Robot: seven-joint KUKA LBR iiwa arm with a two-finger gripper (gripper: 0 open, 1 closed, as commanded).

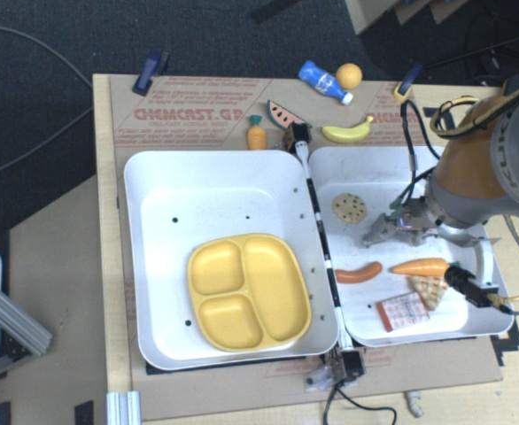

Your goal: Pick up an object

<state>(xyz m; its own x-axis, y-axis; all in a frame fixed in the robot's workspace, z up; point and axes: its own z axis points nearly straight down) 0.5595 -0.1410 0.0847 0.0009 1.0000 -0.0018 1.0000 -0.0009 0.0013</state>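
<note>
Metal two-finger tool sits low in the right shallow white bin, fingers spread, gripping nothing. Orange toy carrot lies just beside it, round brown cookie near.

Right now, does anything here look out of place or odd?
Yes. Several toys lie outside the bins on the bench's far edge: a banana, a blue bottle, an orange ball, a watermelon slice and a small carrot.

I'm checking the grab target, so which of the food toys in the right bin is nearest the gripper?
The cookie, just left of the gripper. The sausage, carrot and pizza slice lie lower.
</note>
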